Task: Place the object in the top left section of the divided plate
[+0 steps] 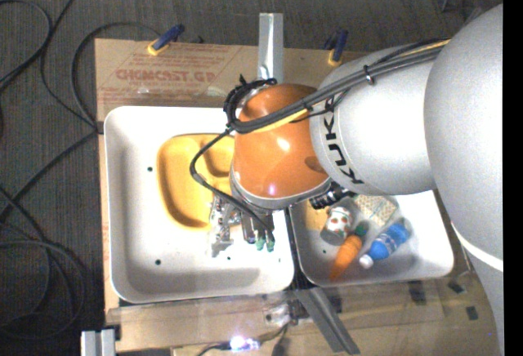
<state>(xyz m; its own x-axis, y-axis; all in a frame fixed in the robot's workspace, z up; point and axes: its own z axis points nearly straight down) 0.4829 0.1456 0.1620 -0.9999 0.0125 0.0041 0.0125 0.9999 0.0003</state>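
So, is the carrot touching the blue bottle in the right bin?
Apart. The camera view shows a strip of white bin floor between the carrot and the bottle.

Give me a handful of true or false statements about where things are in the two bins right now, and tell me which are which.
1. The yellow divided plate lies in the left bin. True.
2. The carrot lies on the yellow divided plate. False: it lies in the right bin.
3. The end effector hangs over the left bin, beside the plate's lower right edge. True.
4. The blue bottle stands upright. False: it lies on its side, next to the carrot.
5. The arm's orange band covers part of the plate. True.
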